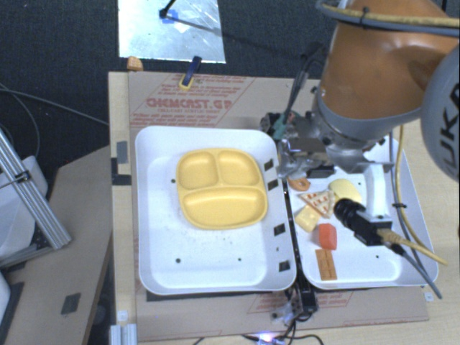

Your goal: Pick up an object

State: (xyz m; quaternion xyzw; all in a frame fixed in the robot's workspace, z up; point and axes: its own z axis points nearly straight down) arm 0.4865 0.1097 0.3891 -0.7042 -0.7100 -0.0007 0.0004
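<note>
Risk factors for a pick attempt. Gripper (296,157) sits low over the near-left corner region of the right bin (359,270), close to the wall it shares with the left bin (154,264); the wrist hides its tip, so whether it is released or clenched cannot be told, and nothing is visibly held. Candidate objects lie crowded just beside it: a small orange round piece (299,184) nearest, then a pizza slice (320,201), a pale cheese wedge (307,219) and a rounded yellow piece (346,190), with a red block (327,236) and an orange wafer (325,264) a little further toward the front. Likely failures, as judged from this layout: closing on two touching pieces at once and dropping both; pushing a piece aside, since the flat slice and wafer offer little to grip; or striking the shared bin wall, given how near the gripper stands to it. The yellow divided plate (215,189) in the left bin lies well apart and seems too broad for a grasp.
</note>
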